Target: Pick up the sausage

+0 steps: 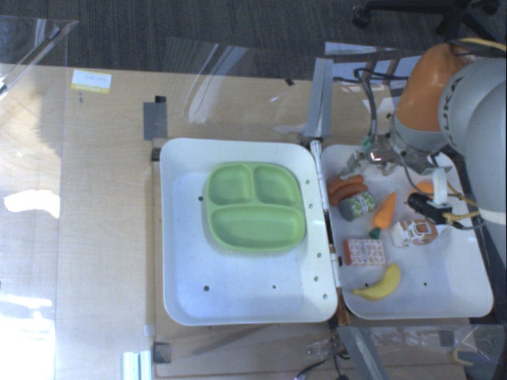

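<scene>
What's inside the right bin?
Right bin holds the sausage, a can, carrot, two small cartons, a banana. The arm covers its far corner.

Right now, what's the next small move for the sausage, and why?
Probably shift the gripper toward the left bin and lower it over the sausage. The sausage lies at the right bin's left edge, beside a can and near a carrot, so a careful descent seems wise.
</scene>
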Action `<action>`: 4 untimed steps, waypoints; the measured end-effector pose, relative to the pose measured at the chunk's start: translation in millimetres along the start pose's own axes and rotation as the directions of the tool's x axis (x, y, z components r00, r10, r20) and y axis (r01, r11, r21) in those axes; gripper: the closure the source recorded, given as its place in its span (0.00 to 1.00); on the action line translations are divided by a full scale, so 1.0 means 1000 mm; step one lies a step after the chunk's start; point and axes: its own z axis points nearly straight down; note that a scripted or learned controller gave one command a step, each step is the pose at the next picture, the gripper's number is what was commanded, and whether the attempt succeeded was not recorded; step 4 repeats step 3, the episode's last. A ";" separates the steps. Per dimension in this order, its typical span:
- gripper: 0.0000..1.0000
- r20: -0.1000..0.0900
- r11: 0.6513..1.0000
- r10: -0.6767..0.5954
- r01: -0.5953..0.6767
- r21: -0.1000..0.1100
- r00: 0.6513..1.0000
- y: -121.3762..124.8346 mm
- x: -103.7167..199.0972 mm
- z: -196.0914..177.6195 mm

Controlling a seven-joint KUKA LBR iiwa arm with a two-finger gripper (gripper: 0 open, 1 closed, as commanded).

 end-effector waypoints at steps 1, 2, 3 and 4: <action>0.00 -0.017 1.000 -0.019 0.020 0.011 1.000 -0.007 0.031 0.011; 1.00 -0.016 1.000 -0.023 0.023 0.010 1.000 -0.006 0.032 0.002; 1.00 -0.019 0.998 0.056 -0.056 0.018 0.998 0.017 0.100 -0.150; 1.00 -0.019 0.998 0.056 -0.056 0.018 0.998 0.017 0.100 -0.150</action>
